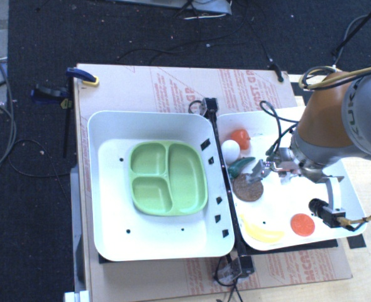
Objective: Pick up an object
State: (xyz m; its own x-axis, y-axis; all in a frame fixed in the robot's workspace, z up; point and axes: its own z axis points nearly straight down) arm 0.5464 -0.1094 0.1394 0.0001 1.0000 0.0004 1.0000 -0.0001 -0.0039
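The grey arm with its orange band reached in from the right over the right-hand white bin (336,187), and its two-finger gripper (259,172) hung low above the left part of that bin. The metal fingers (257,168) stood slightly apart, and nothing could be seen clamped between them. Their tips were right over the upper edge of a round brown disc with a speckled surface (248,189), which lay just below the gripper; whether they touched it could not be told.

Just to the left of the gripper lay a small dark green object (241,165), partly hidden by the fingers. Up and to the left of it sat a white egg-shaped ball (230,148), touching a round orange-red ball (240,137) beyond it. Further down from the gripper, near the front rim of the bin, lay a flat yellow banana-shaped piece (262,233), and down to its right a flat orange-red disc (302,224), well apart from the fingers.

Far to the left of the gripper, across the divide, the left white bin (104,168) held a pale green plastic plate with three compartments (168,178).
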